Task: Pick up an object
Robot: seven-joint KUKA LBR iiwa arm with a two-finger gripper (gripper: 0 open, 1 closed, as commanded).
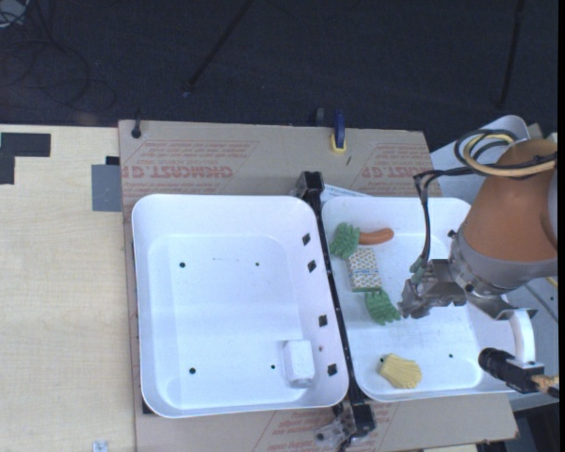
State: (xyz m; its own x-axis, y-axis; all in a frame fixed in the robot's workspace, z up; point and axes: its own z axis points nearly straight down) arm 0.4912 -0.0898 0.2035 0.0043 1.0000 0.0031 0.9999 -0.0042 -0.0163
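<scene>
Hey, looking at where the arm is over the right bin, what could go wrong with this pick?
The gripper sits beside the lower green piece, which almost touches the patterned block; closing there could nudge or snag both. The upper green piece and orange stick lie just beyond, so a push could scatter them. A glancing contact may simply slide the green piece across the right bin.

The end effector [412, 301] hangs over the right bin [452, 370], just beside a green block [381, 306]. Toward the bin's far edge lie a carrot [375, 236], a green brush [345, 241] and a patterned sponge [363, 269]; a yellow toy [400, 372] sits near its front edge. A white box [298, 361] rests in the left bin's [169, 215] front right corner.
</scene>
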